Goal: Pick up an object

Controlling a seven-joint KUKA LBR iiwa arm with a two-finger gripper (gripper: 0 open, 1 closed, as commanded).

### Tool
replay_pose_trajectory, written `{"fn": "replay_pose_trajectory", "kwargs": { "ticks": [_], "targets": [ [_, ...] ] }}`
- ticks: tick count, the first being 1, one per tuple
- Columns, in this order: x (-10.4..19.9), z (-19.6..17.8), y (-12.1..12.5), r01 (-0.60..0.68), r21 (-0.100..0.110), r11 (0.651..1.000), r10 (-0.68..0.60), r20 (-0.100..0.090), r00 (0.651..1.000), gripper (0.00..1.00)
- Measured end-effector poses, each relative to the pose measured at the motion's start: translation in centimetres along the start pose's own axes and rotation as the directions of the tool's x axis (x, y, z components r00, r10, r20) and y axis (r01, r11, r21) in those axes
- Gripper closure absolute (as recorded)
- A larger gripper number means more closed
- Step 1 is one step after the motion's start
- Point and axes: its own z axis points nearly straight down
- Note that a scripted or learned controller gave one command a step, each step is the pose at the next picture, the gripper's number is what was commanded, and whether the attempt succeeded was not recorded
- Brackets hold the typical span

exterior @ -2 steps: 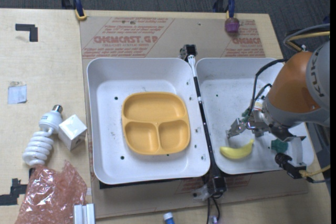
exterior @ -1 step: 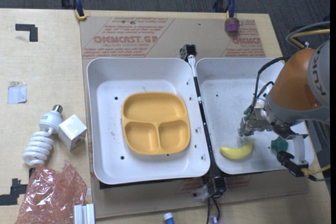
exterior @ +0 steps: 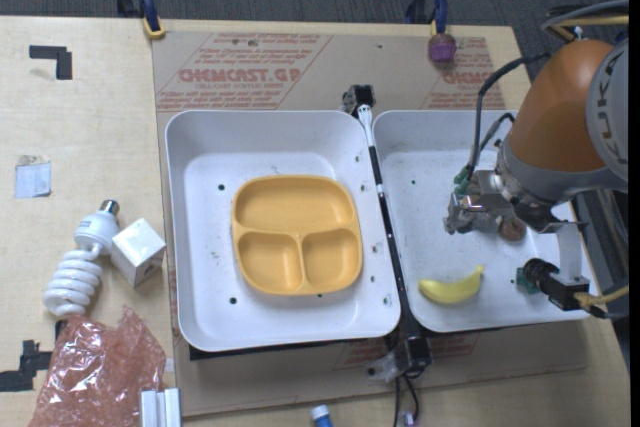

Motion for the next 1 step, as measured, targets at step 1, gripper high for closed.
{"fn": "replay_pose_trajectory", "kwargs": {
  "ticks": [1],
  "targets": [
    [-7.64,1.41,-1.19,-0.001,0.001,1.0,0.001,0.0,1.0,1.0]
  ]
}}
